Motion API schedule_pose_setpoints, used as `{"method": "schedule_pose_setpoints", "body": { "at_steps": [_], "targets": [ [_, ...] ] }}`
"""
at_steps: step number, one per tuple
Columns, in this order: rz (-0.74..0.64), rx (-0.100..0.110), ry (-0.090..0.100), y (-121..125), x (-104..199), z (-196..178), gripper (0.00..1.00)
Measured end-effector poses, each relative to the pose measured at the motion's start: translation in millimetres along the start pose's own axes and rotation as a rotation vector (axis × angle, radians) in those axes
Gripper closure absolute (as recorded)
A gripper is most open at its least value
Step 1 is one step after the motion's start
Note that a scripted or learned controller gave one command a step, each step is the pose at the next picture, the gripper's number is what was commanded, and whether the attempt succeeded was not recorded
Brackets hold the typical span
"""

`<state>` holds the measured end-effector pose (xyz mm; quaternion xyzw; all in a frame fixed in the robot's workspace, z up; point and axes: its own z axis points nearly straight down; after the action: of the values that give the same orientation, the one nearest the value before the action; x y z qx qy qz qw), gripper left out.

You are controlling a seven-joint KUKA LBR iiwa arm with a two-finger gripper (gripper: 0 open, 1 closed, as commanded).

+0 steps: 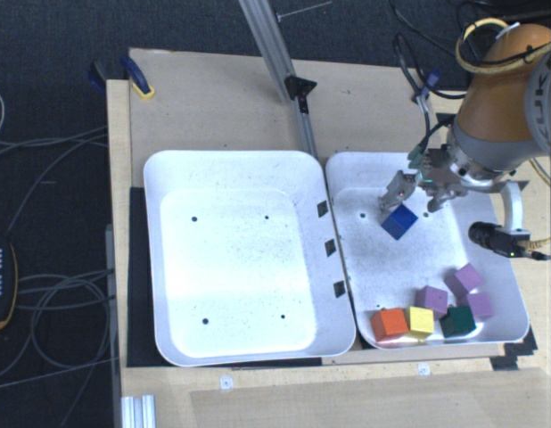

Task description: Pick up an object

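My gripper (pixel 403 207) hangs over the upper middle of the right bin (pixel 365 266), reaching in from the right under the orange wrist band. A blue cube (pixel 399 222) sits tilted at its fingertips, and the gripper is shut on it. The cube appears raised a little off the bin floor. Along the bin's near edge lie an orange cube (pixel 390 323), a yellow cube (pixel 421 320) and a dark green cube (pixel 456 322). Three purple cubes (pixel 467 278) are grouped just behind them at the right.
The left bin (pixel 168 239) stands beside the right one, with black clips on the shared rim. A slanted metal pole (pixel 271 43) crosses the bench behind the bins. A blue-and-yellow clamp (pixel 137 77) sits at the bench's far left corner.
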<state>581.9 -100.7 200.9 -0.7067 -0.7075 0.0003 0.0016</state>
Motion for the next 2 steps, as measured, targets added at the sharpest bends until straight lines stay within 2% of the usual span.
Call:
{"method": "schedule_pose_setpoints", "body": {
  "at_steps": [1,2],
  "targets": [
    [0.000,-0.001,0.000,0,0,0,0.00],
    [0.000,0.004,0.000,3,10,50,0.00]
  ]
}}
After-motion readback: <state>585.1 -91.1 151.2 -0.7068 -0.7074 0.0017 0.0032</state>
